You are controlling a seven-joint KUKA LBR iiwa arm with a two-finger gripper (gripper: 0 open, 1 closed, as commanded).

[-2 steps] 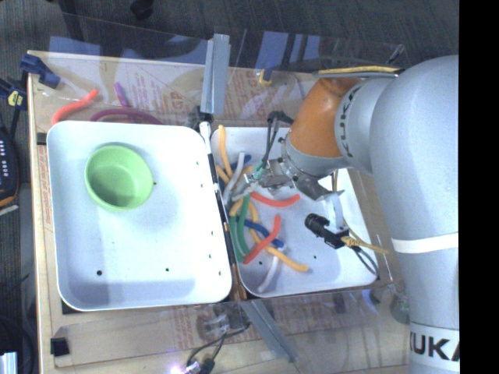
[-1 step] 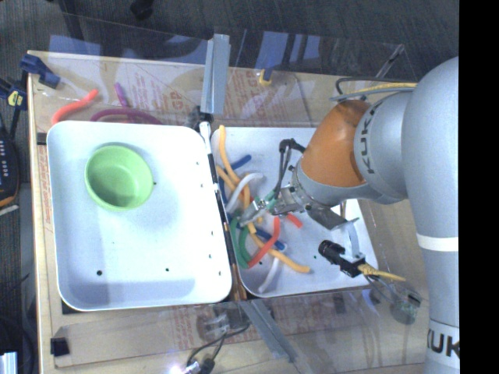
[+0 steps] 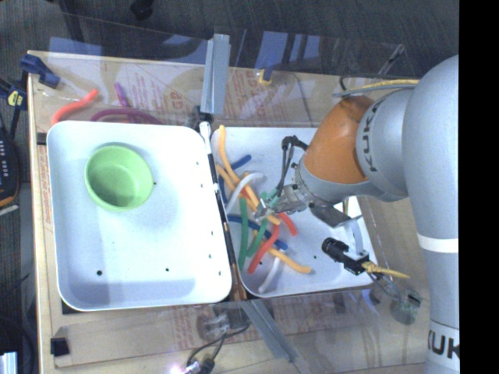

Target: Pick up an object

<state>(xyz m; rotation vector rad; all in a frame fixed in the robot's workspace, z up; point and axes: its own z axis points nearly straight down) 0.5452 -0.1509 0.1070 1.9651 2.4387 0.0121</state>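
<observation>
Over right bin point(image 3: 269, 142), tool point(image 3: 269, 202) sat low in tangle of coloured tubes point(image 3: 253, 228), the likely pick. Whether it was clenched or released, could not tell; no tube seen grasped. Judged risk: tubes crossed and overlapped, so grab might slip off one or drag neighbours along. Right bin held yellow, green, red, blue and white tubes, heaped toward its left wall. Left bin point(image 3: 140, 263) held green bowl point(image 3: 118, 178).

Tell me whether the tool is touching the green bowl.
Apart. Camera view: green bowl in the left bin, tool above sticks in the right bin.
</observation>
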